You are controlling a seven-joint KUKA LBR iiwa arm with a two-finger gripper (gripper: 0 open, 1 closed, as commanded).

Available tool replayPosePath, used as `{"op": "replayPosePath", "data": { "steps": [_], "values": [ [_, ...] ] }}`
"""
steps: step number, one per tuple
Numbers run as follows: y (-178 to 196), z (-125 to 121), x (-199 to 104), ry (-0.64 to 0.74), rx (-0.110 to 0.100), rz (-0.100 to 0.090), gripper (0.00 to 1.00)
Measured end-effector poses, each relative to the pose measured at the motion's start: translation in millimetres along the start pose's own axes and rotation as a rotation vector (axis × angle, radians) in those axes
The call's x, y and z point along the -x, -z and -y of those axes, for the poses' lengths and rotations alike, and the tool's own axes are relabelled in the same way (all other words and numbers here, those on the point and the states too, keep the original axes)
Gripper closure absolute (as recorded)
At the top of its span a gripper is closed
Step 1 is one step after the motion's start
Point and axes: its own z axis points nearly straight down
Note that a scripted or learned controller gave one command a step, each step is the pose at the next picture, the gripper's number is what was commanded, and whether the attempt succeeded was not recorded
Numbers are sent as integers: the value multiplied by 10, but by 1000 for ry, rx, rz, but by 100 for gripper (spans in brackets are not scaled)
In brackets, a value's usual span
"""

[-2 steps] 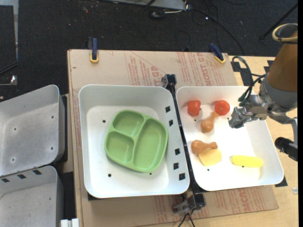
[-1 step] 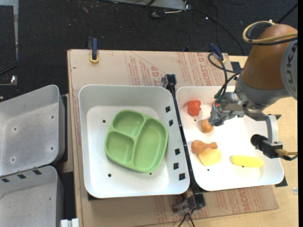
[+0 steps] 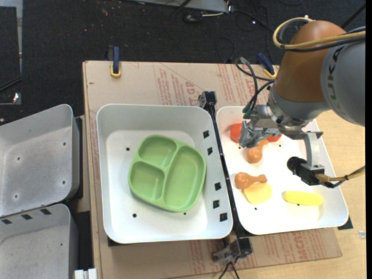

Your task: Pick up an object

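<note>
One arm, right bin [image 3: 334,217] | jaws [image 3: 254,139] low over orange piece [image 3: 253,154], opening cannot be told | risk: crowding red piece [image 3: 235,132], pinch slips.

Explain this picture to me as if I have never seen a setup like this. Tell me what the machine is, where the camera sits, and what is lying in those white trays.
The camera hangs above a bench and looks down at a slant. The big grey and orange shape at the right is a robot arm; at its tip is a gripper, a two-finger claw for picking things up.

Two shallow white bins sit side by side. The left bin holds a green divided plate. The right bin holds small toy-like pieces: a red one partly hidden by the gripper, an orange lump just below it, an orange pear-shaped piece, a pale yellow piece and a yellow one.

The gripper hangs low over the red and orange pieces. I cannot tell whether it holds anything.
</note>
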Motion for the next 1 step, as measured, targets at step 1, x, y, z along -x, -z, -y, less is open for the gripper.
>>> {"op": "replayPosePath", "data": {
  "steps": [1],
  "values": [
    [-156,-234,-471,0,-1,0,100]
  ]
}}
